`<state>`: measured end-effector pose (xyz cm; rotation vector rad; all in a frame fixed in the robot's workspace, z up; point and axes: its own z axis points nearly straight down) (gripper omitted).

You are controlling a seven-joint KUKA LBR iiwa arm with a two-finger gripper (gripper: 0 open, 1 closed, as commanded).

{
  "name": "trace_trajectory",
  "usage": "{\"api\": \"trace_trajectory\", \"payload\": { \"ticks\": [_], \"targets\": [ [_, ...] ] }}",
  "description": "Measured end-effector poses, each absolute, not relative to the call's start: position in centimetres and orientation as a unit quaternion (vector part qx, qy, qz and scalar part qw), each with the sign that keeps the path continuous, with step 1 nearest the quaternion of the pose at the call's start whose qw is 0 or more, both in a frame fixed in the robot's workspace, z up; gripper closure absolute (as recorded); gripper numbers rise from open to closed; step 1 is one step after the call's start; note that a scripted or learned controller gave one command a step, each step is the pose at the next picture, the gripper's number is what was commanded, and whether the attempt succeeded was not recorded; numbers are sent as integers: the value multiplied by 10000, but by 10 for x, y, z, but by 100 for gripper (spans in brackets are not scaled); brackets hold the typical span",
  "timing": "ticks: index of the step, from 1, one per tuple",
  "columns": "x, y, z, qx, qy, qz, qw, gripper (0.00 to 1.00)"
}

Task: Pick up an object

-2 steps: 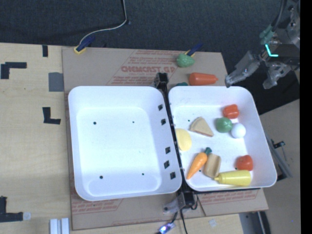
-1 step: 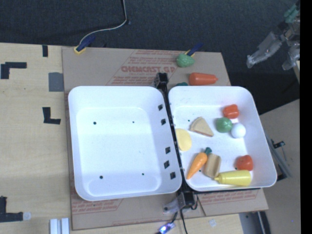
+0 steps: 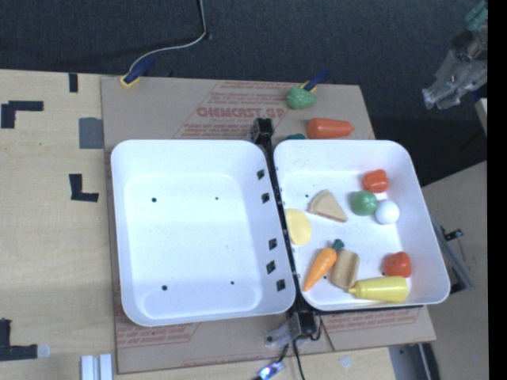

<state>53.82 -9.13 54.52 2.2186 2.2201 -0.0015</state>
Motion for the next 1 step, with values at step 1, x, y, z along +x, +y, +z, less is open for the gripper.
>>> {"api": "trace_trajectory", "payload": {
  "ticks": [1],
  "targets": [
    [538,-91,545,7069,7073,-8,10,0]
  ]
}}
